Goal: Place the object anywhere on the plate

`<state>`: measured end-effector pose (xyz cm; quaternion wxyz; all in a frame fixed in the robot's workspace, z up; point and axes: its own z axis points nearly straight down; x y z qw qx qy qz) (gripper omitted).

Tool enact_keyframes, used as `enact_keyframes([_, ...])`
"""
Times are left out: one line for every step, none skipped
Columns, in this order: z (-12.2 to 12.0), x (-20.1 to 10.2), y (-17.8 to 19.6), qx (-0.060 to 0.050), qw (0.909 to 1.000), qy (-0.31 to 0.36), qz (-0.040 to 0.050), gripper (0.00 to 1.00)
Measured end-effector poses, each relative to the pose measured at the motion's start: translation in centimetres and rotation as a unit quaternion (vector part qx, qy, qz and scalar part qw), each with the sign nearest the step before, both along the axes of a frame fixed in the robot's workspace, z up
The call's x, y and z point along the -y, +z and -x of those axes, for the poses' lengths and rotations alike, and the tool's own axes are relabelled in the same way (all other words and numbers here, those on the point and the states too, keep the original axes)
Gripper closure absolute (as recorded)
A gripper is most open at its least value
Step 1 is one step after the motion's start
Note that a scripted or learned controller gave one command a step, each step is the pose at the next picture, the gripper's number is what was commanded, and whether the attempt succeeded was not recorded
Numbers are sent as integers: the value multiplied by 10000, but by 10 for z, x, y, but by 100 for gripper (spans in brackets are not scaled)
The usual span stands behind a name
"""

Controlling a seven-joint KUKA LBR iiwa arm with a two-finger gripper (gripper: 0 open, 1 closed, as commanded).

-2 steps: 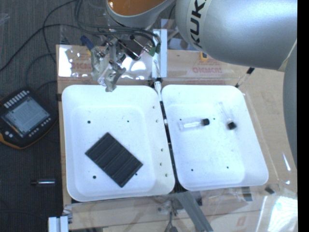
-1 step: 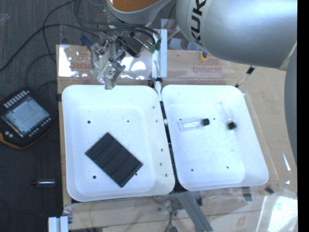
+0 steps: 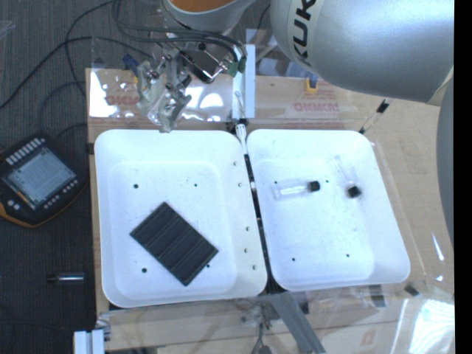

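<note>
1. The tool [image 3: 166, 94] hangs above the bench's far edge, behind the left bin [image 3: 110, 198]; I cannot tell its grip.
2. A dark plate [image 3: 174, 243] lies in the left bin.
3. Two clear vials [image 3: 295, 189], apparently, lie in the right bin [image 3: 383, 257].

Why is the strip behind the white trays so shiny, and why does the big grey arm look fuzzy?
In the camera view, a clear sheet behind the left bin throws back glare around the hand; the arm is close to the lens, so it looks soft and oversized.
</note>
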<state>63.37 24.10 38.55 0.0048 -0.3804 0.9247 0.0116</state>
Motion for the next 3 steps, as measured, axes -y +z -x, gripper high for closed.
enact_keyframes([-1, -1, 8, 4, 10000, -10, -24, 100])
enact_keyframes([-3, -2, 17, 8, 10000, -20, -48, 100])
enact_keyframes([-5, -3, 25, 11, 10000, -33, -70, 100])
